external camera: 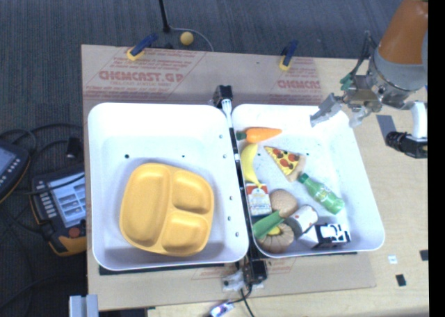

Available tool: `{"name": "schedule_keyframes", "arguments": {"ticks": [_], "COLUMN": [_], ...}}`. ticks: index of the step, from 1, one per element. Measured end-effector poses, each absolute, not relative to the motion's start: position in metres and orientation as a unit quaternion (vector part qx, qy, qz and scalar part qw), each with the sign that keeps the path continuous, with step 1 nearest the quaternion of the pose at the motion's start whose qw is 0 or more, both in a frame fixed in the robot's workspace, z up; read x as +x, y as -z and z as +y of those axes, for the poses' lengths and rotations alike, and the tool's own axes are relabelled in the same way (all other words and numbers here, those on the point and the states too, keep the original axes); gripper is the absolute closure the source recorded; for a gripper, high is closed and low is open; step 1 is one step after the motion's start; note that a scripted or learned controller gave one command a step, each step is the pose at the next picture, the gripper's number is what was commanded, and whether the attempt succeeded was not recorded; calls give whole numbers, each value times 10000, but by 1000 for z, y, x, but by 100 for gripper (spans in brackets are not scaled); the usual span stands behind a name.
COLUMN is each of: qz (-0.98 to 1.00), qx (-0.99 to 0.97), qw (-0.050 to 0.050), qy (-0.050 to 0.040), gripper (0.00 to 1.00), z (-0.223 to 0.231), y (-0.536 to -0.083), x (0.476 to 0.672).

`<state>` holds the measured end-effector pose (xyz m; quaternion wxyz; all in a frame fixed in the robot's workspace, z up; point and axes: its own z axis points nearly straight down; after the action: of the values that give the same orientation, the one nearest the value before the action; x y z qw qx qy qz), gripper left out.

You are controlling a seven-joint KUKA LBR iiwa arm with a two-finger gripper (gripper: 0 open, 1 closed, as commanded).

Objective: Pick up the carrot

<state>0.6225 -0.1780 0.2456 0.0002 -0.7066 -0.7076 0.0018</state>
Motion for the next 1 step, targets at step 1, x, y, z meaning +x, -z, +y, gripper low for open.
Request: {"name": "schedule_keyframes", "arguments": {"ticks": [1], "qz": [-7259], "qx": [-6878], "qw": [46], "qy": [-40], "gripper": [0], "z": [-131], "y": [-144], "x": [630]}}
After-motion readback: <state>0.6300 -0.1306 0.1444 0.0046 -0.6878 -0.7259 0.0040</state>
